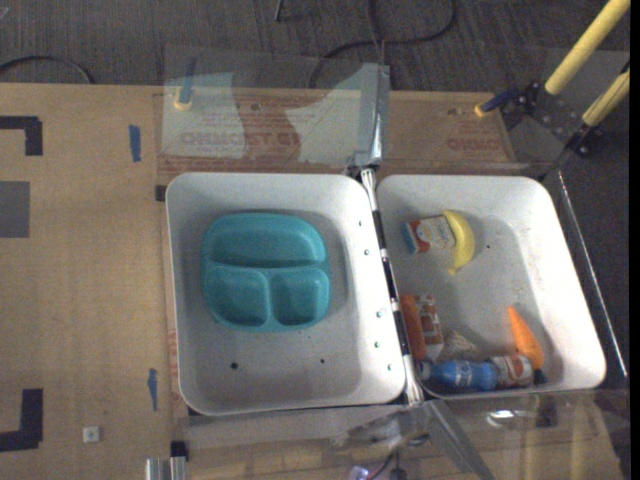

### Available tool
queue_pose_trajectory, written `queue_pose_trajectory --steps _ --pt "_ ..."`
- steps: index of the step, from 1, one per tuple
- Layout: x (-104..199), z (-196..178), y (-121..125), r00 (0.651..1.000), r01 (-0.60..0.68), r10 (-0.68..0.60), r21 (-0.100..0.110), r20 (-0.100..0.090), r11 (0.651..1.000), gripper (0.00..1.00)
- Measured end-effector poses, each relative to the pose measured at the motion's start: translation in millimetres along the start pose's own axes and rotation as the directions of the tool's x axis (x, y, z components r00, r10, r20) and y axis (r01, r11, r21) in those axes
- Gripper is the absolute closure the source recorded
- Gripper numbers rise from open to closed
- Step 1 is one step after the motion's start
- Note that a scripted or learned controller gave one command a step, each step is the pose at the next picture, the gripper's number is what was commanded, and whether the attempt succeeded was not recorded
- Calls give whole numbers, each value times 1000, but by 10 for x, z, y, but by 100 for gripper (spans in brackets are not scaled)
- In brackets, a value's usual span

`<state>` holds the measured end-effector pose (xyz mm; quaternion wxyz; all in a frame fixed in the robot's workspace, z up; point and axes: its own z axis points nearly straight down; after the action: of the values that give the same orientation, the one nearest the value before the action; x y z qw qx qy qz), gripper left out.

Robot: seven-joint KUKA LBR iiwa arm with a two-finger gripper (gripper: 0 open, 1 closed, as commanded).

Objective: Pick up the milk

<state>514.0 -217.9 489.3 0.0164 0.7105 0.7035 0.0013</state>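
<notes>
Cardboard covers the desk (80,268) under two white bins, with dark floor and loose cables beyond. The milk (430,233), judged to be the small white carton with red and blue print, lies on its side just left of the banana (460,240) as the camera sees it, touching it or very nearly. Both sit in the right bin (560,268).

Well below the banana in the picture, a carrot (524,336), a blue bottle (465,375) and an orange box (422,323) crowd the near end. Far to the banana's left, the other bin (190,348) carries a teal divided plate (265,268).

How the hand is set cannot be told from this view.

The carton looks light and is probably a toy or an empty pack, so weight should be no trouble. Its flat faces are likely smooth and a little slick, and thin walls could buckle under a hard squeeze. The best hold appears to be across its shorter width, at mid-body, with fingers coming straight down on the two long sides. The side facing the banana is the tight one: a finger there may nudge the fruit or pinch it along with the carton. The side away from the banana has bare floor, though the wall stands near.
</notes>
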Motion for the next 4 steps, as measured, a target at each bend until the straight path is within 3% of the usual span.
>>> queue_pose_trajectory --steps 1,4 --pt "-44 535 -363 958 -286 286 32 -13 958 100" --pt "-85 213 -335 958 -288 288 21 -8 957 100"
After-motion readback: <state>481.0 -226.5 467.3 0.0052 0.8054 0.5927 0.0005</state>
